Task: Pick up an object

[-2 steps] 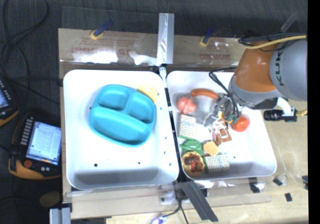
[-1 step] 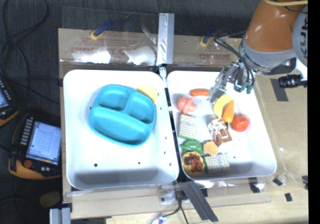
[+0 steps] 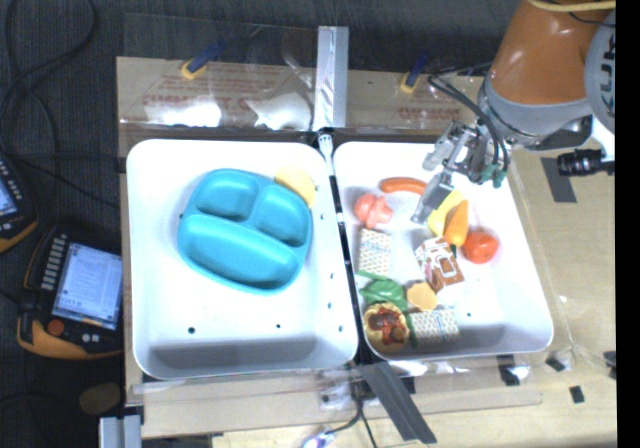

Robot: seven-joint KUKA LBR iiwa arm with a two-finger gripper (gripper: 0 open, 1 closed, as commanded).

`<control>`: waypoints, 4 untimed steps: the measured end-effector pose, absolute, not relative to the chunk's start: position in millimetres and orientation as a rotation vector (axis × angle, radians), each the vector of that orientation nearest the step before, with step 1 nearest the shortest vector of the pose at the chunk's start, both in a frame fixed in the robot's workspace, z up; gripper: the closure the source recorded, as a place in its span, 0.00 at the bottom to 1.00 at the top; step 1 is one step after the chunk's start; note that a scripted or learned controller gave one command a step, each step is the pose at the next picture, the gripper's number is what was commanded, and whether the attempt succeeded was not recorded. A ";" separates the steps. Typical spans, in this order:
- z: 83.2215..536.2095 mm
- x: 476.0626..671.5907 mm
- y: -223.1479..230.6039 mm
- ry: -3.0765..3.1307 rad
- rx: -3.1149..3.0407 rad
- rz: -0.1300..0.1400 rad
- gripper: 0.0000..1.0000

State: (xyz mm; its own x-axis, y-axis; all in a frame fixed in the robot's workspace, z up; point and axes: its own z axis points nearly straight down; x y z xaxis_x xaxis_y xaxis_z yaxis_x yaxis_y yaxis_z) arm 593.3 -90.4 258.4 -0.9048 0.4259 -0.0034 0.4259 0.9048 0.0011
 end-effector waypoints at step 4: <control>211.1 492.8 -115.3 2.976 1.010 0.000 1.00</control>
